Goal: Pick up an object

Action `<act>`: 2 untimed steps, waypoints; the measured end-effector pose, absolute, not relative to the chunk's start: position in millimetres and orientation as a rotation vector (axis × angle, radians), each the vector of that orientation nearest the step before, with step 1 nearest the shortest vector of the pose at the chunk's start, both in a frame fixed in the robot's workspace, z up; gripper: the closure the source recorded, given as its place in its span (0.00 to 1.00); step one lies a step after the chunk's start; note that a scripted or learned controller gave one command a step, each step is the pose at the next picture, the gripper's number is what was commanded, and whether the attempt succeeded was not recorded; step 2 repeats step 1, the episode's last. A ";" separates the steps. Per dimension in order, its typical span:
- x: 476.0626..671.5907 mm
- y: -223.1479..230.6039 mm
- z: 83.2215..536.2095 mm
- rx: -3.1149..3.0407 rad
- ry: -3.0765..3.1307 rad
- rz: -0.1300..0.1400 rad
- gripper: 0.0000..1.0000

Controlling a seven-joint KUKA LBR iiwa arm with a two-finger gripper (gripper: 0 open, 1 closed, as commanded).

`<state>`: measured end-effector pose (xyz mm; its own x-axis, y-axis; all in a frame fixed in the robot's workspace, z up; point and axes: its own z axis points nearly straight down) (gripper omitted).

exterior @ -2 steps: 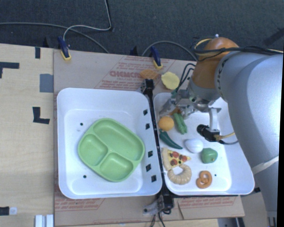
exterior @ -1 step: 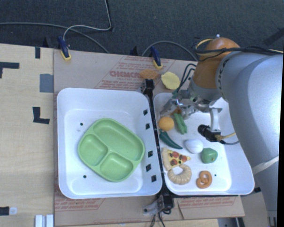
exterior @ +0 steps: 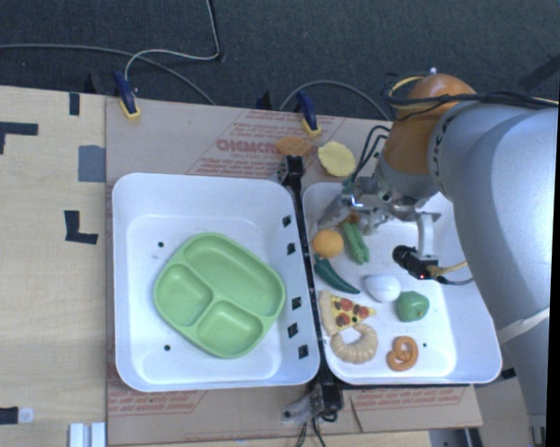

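Observation:
My gripper [exterior: 353, 210] is low in the far left corner of the right bin [exterior: 469, 351]. It hangs just above a light green pod-shaped toy [exterior: 357, 243] and next to a small orange ball [exterior: 327, 242]. The wrist hides whatever lies directly beneath it. Nearer the camera lie a dark green chili [exterior: 339, 277], a white egg [exterior: 383, 287], a green round toy [exterior: 412, 306], a pizza slice [exterior: 344, 312], a pale ring-shaped pastry [exterior: 355, 343] and a brown pretzel [exterior: 403, 352].
A green divided plate [exterior: 219, 294] lies in the left bin [exterior: 137, 207]. A yellow disc [exterior: 337, 158] rests by the right bin's far rim, and a small orange piece [exterior: 290, 146] lies on the cardboard. Black clips line the wall between the bins. The grey arm covers the right side.

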<state>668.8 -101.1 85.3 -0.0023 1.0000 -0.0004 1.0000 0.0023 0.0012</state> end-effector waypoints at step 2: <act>669.1 -100.9 95.6 2.217 2.223 0.000 1.00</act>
